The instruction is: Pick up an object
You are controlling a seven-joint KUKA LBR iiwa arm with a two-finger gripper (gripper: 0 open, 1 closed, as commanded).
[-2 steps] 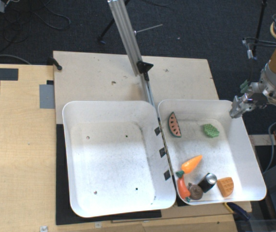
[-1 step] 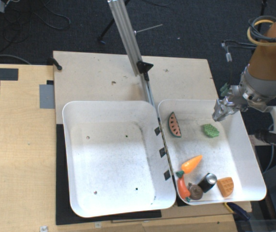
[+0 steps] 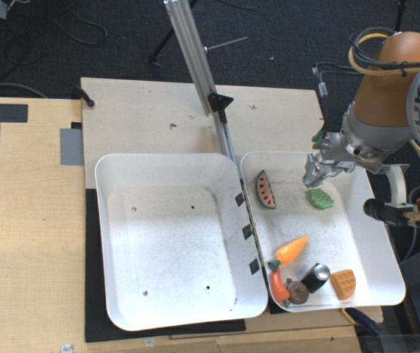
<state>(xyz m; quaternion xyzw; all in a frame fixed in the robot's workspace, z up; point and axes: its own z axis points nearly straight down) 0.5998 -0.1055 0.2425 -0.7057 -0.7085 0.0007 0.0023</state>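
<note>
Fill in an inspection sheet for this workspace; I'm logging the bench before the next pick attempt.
Surface: two white bins side by side, left bin and right bin, on a pale bench.
Job's things: in the right bin, watermelon slice, green piece, orange carrot, black can, orange block, red and brown items at the near edge.
Clutter: nothing seen.
Grippers: gripper just above the green piece, holding nothing visible.
Cables: yellow and black loops on the arm.
Surroundings: dark floor, slanted metal rail.
</note>
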